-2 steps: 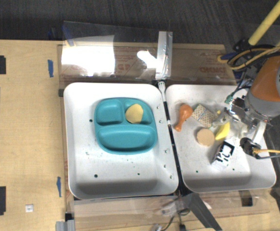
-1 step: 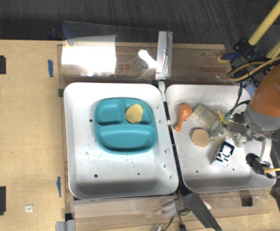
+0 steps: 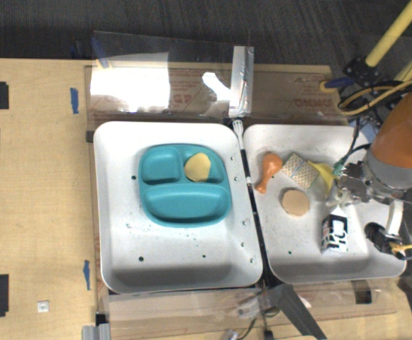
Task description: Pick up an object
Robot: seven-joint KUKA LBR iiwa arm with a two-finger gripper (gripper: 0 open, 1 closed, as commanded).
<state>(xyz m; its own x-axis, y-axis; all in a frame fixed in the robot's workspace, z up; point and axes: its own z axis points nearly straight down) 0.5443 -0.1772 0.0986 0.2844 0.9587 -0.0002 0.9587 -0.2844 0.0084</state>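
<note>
The right bin (image 3: 298,255) holds an orange drumstick-shaped toy (image 3: 268,170), a speckled square pad (image 3: 298,170), a yellow piece (image 3: 324,174), a tan round disc (image 3: 295,202) and a small black-and-white can (image 3: 333,234). My gripper (image 3: 344,192) hangs over the right side of this bin, just right of the yellow piece and above the can. The grey wrist and orange band (image 3: 403,144) hide part of it. In the left bin (image 3: 113,211) lies a teal divided plate (image 3: 184,205) with a yellow rounded item (image 3: 198,166) in its upper right compartment.
A clear plastic sheet (image 3: 156,83) and a metal bracket (image 3: 241,80) stand behind the bins. Yellow and black cables (image 3: 376,91) loop at the upper right. Bare cardboard-coloured bench (image 3: 35,190) lies to the left of the bins.
</note>
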